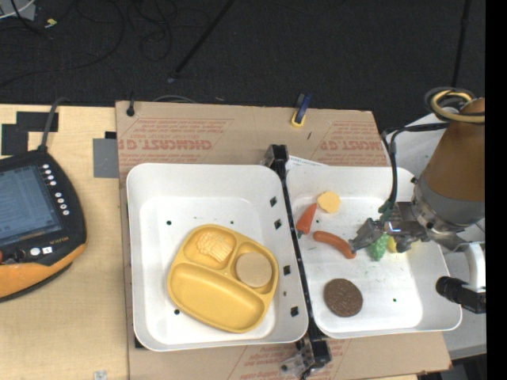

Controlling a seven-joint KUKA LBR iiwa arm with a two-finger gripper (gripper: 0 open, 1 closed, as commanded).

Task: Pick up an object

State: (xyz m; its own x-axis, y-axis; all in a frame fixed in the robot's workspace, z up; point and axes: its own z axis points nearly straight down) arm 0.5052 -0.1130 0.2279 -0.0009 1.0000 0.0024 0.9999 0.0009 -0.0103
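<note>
A grey robot arm [455, 172] with an orange band reaches in over the right-hand shallow white bin [412, 311], its gripper [372, 236] low above the bin floor near the bin's right edge; whether it is released or clenched cannot be told from this slant. Just beside the gripper lies a small green and yellow toy [382, 248], touching or nearly touching it. A slim orange-red sausage-shaped toy [334, 244] rests near the bin's middle, an orange carrot-like piece [306, 218] sits toward its left edge, and a yellow wedge [329, 203] lies close by toward the far edge. A round brown disc [344, 298] sits near the front edge. In the left-hand white bin [150, 188], a yellow compartment plate [207, 295] fills the front-right area. A black and orange handheld control pendant [32, 216] rests at the surface's left edge.
</note>
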